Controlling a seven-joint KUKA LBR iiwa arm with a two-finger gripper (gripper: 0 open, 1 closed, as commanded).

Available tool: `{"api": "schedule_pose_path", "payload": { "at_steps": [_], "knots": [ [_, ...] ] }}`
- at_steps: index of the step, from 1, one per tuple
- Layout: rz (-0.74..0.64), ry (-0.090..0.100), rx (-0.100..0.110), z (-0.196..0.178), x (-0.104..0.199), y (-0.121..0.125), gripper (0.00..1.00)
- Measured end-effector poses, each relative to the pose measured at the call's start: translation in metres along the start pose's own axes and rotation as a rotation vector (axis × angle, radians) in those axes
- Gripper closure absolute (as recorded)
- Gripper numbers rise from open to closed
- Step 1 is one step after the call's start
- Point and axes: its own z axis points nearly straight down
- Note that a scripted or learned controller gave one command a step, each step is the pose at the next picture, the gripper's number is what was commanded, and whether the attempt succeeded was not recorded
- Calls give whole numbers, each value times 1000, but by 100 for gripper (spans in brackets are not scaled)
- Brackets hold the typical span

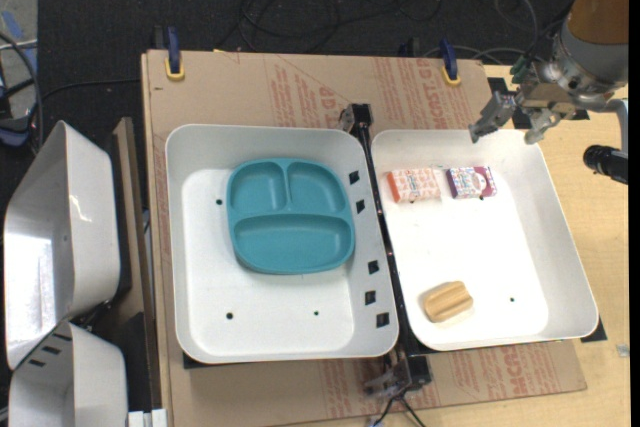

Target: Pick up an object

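I log a teal tray (pixel 291 216) in the left bin (pixel 195 315). Right bin (pixel 560 245): red carton (pixel 414 184), purple packet (pixel 470 181), bun (pixel 446 301). Gripper (pixel 511 127) at upper right, above the bin's top edge, jaws apart, holding nothing.

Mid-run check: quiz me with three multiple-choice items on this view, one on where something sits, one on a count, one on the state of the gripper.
1. Where does the teal divided plastic tray lie?
A. In the left white bin
B. In the right white bin
C. On the cardboard outside the bins

2. How many objects lie in the right white bin?
A. One
B. Three
C. Five

3. What does the two-finger gripper hold?
A. The tan bread-like roll
B. The teal tray
C. Nothing

Answers:
1 A, the tray rests inside the left white bin.
2 B, a red-and-white packet, a purple-and-white packet and a tan bread-like roll lie there.
3 C, its fingers are spread above the bin's far rim with nothing between them.
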Motion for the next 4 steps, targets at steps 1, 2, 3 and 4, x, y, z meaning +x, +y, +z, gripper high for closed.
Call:
{"api": "schedule_pose_path", "payload": {
  "at_steps": [1, 2, 3, 4],
  "knots": [
    [-2, -2, -9, -5, 0, 2, 0],
    [0, 0, -3, 57, -2, 8, 0],
    [0, 0, -2, 121, 3, 5, 0],
    [1, -3, -14, 177, 3, 3, 0]
  ]
}}
